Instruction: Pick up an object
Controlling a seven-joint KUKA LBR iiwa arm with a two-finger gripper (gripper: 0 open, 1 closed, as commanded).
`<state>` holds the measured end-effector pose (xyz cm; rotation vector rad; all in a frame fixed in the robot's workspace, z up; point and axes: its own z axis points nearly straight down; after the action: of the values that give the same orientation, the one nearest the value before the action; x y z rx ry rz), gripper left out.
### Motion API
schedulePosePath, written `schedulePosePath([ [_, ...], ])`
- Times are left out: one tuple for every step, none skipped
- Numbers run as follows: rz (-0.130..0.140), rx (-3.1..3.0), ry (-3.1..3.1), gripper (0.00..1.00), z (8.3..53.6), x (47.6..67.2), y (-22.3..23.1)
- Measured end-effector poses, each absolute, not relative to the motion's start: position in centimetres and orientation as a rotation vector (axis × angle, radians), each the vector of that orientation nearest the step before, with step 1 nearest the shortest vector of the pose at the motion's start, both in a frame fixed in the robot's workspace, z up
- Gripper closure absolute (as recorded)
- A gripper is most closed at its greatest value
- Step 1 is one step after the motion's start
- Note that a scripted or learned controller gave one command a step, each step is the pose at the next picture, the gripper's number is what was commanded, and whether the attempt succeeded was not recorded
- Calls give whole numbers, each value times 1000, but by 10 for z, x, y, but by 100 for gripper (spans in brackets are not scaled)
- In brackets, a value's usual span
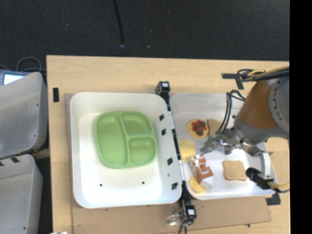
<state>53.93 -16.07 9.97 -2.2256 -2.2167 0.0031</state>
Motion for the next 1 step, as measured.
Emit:
schedulePosePath([
  [-2, -2235, -2212, 100, 112, 540, -162],
])
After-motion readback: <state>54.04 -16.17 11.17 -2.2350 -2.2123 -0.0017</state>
